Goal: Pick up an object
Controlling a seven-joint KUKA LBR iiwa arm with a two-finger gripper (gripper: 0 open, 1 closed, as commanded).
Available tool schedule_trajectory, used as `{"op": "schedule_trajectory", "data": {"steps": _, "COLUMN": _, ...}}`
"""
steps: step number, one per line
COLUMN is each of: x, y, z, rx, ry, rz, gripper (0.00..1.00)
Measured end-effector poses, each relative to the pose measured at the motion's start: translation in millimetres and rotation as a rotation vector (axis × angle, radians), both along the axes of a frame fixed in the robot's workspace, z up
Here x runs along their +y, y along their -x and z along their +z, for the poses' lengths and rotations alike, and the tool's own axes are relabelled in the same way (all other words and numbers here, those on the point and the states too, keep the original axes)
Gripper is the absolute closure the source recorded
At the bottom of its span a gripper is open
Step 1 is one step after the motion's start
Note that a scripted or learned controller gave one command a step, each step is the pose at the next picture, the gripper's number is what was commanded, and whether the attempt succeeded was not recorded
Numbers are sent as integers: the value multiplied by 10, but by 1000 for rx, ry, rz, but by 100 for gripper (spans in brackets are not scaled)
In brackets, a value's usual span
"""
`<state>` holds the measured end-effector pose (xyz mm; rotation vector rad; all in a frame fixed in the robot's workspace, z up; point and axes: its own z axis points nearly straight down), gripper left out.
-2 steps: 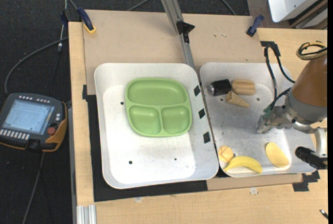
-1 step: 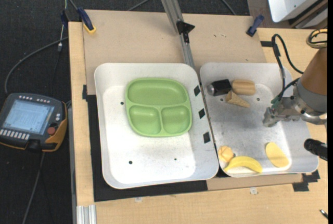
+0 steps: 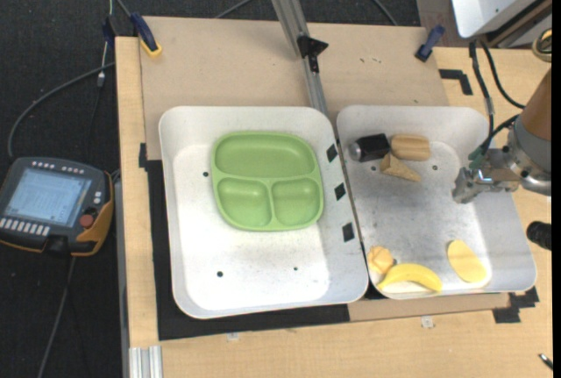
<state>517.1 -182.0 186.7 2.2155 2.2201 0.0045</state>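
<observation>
1. A yellow plastic banana [image 3: 412,278] and a flat yellow oval piece [image 3: 467,262] are lying along the right white bin's [image 3: 412,218] near edge.
2. My tool [image 3: 465,189] is hovering mid-bin; whether it is clenched, I cannot tell.
3. A tan wooden cylinder [image 3: 410,147] is resting farthest back.

Yellow banana [image 3: 412,279] lies flat at right bin's [image 3: 504,218] front edge.

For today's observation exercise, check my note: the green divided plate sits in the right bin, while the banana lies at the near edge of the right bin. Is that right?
Not quite. The camera view shows the green divided plate in the left bin, not the right one. The rest stands: the banana lies at the near edge of the right bin.
</observation>
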Motion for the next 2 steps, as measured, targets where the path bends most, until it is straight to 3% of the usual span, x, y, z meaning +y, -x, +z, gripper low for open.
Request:
{"op": "schedule_trajectory", "data": {"steps": 1, "x": -96, "y": 19, "z": 583, "rx": -3, "ry": 2, "rz": -1, "gripper": 100}}
{"op": "schedule_trajectory", "data": {"steps": 2, "x": -96, "y": 11, "z": 611, "rx": 3, "ry": -1, "rz": 0, "gripper": 100}}
